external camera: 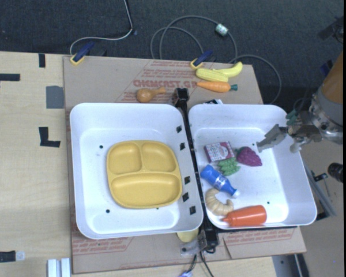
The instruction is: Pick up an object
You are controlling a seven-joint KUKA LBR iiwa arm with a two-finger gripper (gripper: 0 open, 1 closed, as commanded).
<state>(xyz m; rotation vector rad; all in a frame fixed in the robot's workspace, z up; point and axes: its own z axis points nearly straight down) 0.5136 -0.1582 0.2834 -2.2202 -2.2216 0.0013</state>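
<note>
Grey and metal, the two-finger gripper [281,134] hangs over the right edge of the right-hand shallow white bin [288,172], reaching in from the right; one finger [269,138] slants down-left toward the bin floor and another part sits close to the wrist, so the jaws look spread apart, with nothing between them and nothing touched. Closest to that finger lies a small purple bunch of toy grapes [249,157], apart from it; just beside the grapes sit a green leafy toy [229,167] and a red-and-white packet [218,151]; nearer the front lie a blue plastic bottle [218,180], a tan croissant-shaped toy [217,202] and an orange-red bottle [244,215] along the front wall. These pieces crowd the bin's left and front, likely scattered as candidates for picking; the grapes seem the likeliest target. Beyond, the left-hand white bin [86,172] holds a yellow divided plastic plate [143,173].
</note>
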